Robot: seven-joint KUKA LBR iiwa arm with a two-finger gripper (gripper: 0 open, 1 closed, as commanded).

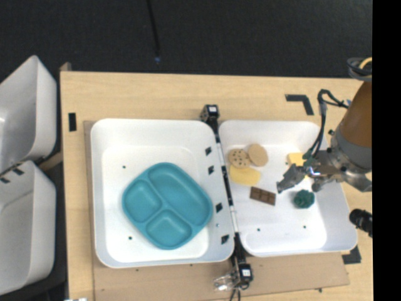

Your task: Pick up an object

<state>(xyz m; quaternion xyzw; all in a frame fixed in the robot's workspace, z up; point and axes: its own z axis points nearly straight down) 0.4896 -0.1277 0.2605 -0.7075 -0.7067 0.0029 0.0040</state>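
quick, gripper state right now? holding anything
gripper: cannot be told; it is low over the right bin, between the yellow piece and the teal object, with nothing visibly held.

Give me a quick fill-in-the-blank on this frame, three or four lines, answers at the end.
1. The blue divided tray lies in the ____ bin.
2. The tray has ____ compartments.
3. The chocolate bar lies in the right bin, just below the ____ block.
4. The hand hovers beside the dark ____ ball.

Missing words: left; three; yellow; green
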